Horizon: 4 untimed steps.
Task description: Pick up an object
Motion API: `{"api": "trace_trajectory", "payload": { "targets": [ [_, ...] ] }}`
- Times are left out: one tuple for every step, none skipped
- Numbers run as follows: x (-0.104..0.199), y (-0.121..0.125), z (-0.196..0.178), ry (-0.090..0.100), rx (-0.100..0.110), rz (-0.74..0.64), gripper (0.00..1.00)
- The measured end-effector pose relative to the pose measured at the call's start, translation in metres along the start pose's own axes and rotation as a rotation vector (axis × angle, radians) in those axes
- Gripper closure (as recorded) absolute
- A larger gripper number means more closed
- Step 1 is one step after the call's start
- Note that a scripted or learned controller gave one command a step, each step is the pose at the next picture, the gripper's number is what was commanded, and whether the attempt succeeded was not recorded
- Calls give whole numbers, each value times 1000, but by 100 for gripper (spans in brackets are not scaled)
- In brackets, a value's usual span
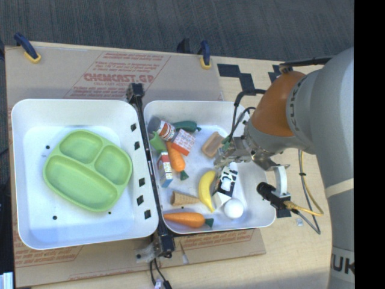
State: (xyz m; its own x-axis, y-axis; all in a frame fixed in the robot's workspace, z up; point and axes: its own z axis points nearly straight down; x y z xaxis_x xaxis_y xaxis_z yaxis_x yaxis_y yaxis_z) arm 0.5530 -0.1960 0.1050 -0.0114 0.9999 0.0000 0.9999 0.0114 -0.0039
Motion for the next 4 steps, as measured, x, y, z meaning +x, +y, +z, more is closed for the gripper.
{"api": "trace_trajectory", "payload": {
  "targets": [
    [0,0,0,0,0,0,0],
    [0,0,-10,0,0,-2,100],
    [-15,-41,-110,-1,-5,7,100],
    [-14,-11,-114,1,-3,7,100]
  ]
}}
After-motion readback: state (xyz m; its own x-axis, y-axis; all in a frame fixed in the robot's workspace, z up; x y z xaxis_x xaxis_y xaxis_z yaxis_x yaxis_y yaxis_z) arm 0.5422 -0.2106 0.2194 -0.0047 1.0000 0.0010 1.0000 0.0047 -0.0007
